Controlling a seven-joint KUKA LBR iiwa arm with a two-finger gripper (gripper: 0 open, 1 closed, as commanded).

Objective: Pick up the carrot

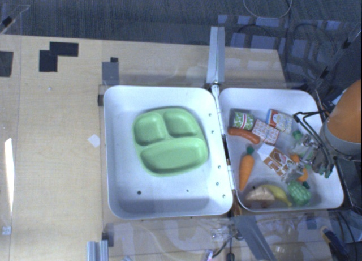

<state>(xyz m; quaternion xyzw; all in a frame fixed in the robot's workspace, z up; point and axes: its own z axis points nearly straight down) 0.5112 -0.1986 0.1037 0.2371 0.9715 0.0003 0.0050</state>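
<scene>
The carrot (246,168) lay in the right bin (283,94), near its left wall, below a sausage (244,135). The hand (310,161) hovered well to the carrot's right; whether it was spread or pressed together, I cannot tell.

An orange band (346,119) wraps the grey arm just above the dark, cable-hung claw (310,161) of metal parts.

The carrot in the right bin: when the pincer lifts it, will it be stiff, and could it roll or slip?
The carrot looks like a moulded toy, so probably stiff and light. Its round, tapered body may roll or slip out of a pinch near the thin end. It lies close to the sausage and the banana, which might get nudged.
</scene>
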